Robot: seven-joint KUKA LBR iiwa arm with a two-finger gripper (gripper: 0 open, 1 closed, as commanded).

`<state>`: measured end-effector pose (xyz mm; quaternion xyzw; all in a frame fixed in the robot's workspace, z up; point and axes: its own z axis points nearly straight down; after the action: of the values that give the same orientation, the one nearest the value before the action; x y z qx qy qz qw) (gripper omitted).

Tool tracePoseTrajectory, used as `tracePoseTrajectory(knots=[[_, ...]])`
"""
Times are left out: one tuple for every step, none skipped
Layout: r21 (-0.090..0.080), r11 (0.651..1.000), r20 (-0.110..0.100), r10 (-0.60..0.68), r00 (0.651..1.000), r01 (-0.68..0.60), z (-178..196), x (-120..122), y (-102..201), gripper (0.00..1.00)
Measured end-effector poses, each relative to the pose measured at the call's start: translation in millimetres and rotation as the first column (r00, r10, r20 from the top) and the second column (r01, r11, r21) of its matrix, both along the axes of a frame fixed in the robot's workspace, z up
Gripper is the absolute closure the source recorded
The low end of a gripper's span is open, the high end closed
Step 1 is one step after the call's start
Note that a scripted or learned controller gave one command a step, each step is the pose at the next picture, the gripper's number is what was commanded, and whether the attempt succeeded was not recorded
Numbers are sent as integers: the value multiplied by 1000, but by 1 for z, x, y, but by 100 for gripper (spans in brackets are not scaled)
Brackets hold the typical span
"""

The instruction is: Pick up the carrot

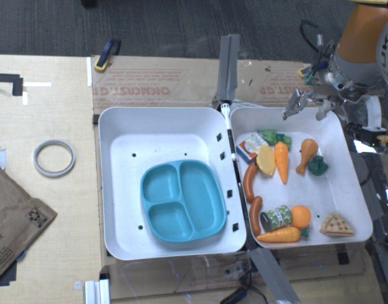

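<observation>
Two carrots lie in the right bin. One carrot points toward the front, in the bin's middle, beside a yellow slice. The other carrot lies flat along the front wall, under a small can. My gripper hangs over the bin's far edge, above and behind the upright carrot and well apart from it. It is open, with nothing between its fingers.
The right bin also holds a drumstick, green pieces, broccoli, two sausages, an orange and a waffle wedge. In the left bin lies a blue divided plate. A tape ring rests on the bench at left.
</observation>
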<state>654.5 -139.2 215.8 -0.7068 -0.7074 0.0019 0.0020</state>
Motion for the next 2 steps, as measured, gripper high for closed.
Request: tracePoseTrajectory(knots=[[-1, 995, 4, -96, 995, 96, -116, -12, 6, 0], [-1, 995, 3, -95, 995, 95, -109, -12, 6, 100]])
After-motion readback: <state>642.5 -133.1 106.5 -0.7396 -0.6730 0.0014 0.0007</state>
